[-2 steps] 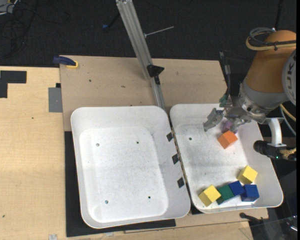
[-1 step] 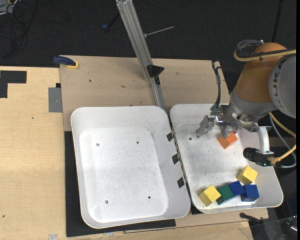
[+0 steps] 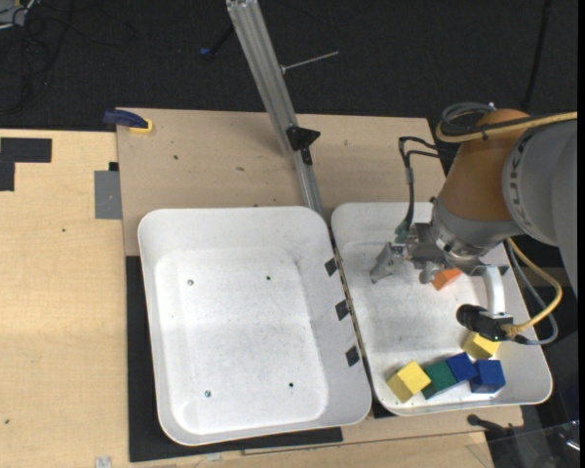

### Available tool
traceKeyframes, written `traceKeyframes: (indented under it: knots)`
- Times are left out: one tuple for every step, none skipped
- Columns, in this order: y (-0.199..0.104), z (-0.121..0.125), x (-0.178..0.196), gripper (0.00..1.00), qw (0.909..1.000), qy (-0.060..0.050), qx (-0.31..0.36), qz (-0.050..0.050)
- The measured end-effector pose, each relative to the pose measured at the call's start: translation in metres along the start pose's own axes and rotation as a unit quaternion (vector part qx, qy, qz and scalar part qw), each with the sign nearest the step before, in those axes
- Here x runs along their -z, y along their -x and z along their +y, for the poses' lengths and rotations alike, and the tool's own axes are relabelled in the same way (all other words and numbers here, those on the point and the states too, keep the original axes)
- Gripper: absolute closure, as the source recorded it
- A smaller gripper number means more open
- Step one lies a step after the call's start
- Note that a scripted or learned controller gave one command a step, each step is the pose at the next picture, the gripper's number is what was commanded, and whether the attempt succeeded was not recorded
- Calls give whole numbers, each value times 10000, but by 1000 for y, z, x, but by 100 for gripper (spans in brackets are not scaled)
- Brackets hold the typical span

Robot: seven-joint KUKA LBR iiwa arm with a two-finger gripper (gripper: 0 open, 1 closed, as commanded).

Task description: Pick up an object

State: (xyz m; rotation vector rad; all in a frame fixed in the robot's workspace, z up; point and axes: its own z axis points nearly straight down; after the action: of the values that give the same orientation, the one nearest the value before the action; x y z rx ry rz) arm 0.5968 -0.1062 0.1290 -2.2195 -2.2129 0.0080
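A: Hovering over the right bin (image 3: 370, 224), the pincer (image 3: 392, 259) looks spread and grips nothing; blocks?

B: Clustered in that bin's near corner: yellow block (image 3: 408, 380), green block (image 3: 441, 377), blue block (image 3: 474, 370); I'd approach the yellow one squarely, straddling it.

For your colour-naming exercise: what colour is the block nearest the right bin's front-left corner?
Yellow. The block shows best in the camera view, lying beside a green block in the right bin.

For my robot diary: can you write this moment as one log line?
arm: over right bin | gripper: above bin floor, nothing seen held | blocks: yellow, green, blue at near corner | left bin
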Motion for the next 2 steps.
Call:
traceKeyframes:
  knots:
    - [3,1,12,100,10000,19,-41,-2]
    - [6,2,76,100,10000,62,-12,-11]
